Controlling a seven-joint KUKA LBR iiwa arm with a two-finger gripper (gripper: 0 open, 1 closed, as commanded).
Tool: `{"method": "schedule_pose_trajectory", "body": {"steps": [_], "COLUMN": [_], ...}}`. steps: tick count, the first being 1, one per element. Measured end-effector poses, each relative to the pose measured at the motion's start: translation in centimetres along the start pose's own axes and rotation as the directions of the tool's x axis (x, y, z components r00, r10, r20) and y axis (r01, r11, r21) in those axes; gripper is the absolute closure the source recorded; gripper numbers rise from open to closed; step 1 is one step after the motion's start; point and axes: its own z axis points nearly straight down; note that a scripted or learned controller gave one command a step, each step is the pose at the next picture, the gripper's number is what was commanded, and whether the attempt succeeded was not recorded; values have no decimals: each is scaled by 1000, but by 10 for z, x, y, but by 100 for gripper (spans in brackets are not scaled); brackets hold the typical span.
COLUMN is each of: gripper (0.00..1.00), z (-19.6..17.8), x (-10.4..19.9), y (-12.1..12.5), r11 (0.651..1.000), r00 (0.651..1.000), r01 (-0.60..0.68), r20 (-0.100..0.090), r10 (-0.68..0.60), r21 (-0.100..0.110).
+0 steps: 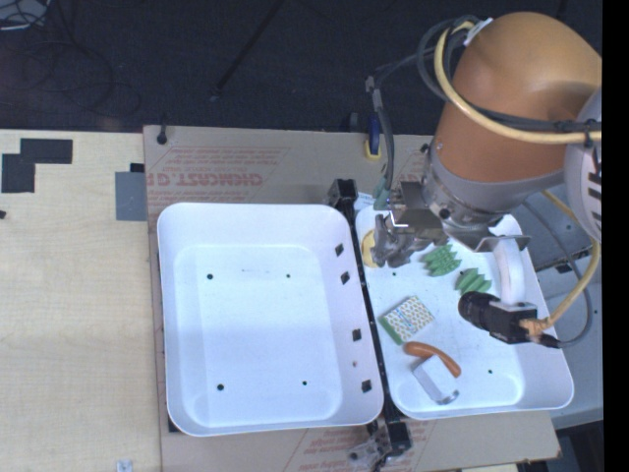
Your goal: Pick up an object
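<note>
Left bin (256, 313) at frame centre-left, right bin (491, 386) beyond with checkered pad (408, 318), orange piece (433, 356), green bits (442, 260). Claw (390, 251) low at upper left of right bin; spread or pinching, cannot tell. Risk: closing on bin wall, missing everything.

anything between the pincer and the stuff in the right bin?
Nothing visible. The pincer is low over the right bin, at its upper left. The orange carrot, patterned block and green pieces lie uncovered on the floor.
</note>
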Motion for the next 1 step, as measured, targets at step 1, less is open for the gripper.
{"method": "schedule_pose_trajectory", "body": {"steps": [1], "gripper": [100], "z": [-71], "x": [50], "y": [39], "r11": [1000], "r00": [1000], "r01": [-2], "r20": [0], "r10": [2], "r21": [-4]}}
